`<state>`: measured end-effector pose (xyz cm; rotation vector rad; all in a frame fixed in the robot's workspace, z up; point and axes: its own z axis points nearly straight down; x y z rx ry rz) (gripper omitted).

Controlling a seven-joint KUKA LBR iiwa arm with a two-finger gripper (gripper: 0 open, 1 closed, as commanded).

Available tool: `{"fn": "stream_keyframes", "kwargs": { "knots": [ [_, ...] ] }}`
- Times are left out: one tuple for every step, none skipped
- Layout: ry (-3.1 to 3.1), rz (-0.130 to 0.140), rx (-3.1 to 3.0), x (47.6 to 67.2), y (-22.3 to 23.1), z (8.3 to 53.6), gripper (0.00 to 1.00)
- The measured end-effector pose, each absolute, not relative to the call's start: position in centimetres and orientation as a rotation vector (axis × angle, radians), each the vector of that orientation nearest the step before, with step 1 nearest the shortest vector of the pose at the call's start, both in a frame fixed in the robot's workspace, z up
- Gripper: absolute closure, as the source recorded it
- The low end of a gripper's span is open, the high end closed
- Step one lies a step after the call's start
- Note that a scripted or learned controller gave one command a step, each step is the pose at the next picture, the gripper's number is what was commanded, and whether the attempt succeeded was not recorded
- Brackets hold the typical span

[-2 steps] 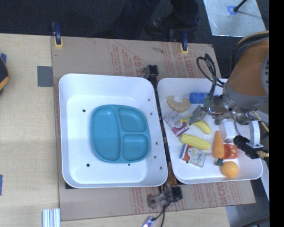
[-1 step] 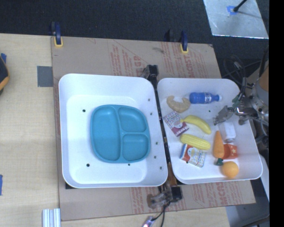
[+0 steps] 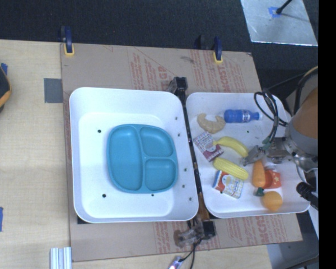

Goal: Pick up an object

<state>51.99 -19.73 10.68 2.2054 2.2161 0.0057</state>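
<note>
arm (image 3: 307,119): grey with an orange band, reaching in over the right edge of the right bin (image 3: 213,209).
gripper (image 3: 259,154): low over the right bin's middle right, just above the carrot (image 3: 259,175); whether it is open or closed cannot be told, and nothing shows in its grip.
right bin contents: blue bottle (image 3: 241,116) near the far edge; tan pastry (image 3: 210,123) at the far left; two bananas (image 3: 232,145) (image 3: 230,167) in the middle; small packets (image 3: 205,141) (image 3: 229,185) along the left side; orange (image 3: 273,200) at the near right corner.
left bin (image 3: 84,206): holds a blue divided plate (image 3: 141,157) in its middle.
</note>
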Motion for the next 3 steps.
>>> {"fn": "stream_keyframes", "kwargs": {
  "knots": [
    [2.214,0.004,2.199,52.1,-20.0,11.9,1.00],
    [2.216,0.002,2.199,52.0,-20.0,11.9,0.00],
    [2.215,-0.001,2.196,52.1,-20.2,13.0,1.00]
  ]
}}
